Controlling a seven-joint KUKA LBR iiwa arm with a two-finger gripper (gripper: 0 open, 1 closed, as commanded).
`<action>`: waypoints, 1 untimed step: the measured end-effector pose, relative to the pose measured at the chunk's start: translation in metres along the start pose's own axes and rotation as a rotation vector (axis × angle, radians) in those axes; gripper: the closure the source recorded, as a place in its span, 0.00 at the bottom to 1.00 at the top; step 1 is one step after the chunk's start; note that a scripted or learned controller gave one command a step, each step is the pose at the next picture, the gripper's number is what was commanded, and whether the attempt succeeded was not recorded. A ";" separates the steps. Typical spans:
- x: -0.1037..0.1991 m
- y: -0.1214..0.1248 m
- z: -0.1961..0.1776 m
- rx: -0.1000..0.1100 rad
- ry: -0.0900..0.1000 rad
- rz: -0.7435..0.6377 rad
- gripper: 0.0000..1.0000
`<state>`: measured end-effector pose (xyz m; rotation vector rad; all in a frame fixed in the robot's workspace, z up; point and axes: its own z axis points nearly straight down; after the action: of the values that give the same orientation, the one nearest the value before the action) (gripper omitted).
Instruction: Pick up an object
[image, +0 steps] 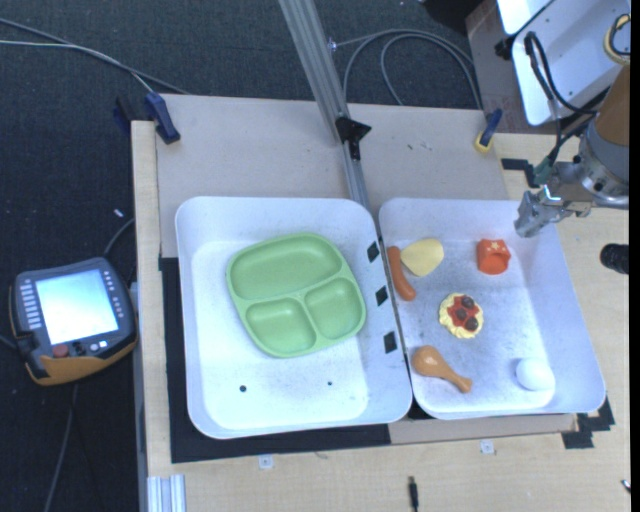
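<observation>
White egg (533, 374) nearest, orange block (493, 256) just left of end effector (530, 218), grip state unclear.

Two white bins are seen side by side on the bench (250, 150). A green divided plate (296, 294) is held in the left bin (200, 300). In the right bin (570, 300) are found a hot dog (401, 273), a yellow piece (423, 256) touching it, a red-orange block (493, 256), a small pizza (461, 315), a drumstick (441, 368) and a white egg (533, 375). The pincer (530, 215) is seen above the right bin's upper right edge, near the block, nothing gripped. A handheld screen unit (70, 318) lies left of the bench.
</observation>
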<state>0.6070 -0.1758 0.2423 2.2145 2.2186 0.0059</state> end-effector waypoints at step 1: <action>0.047 0.002 -0.007 0.006 0.003 -0.003 1.00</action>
<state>0.6093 -0.1283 0.2492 2.2157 2.2265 0.0031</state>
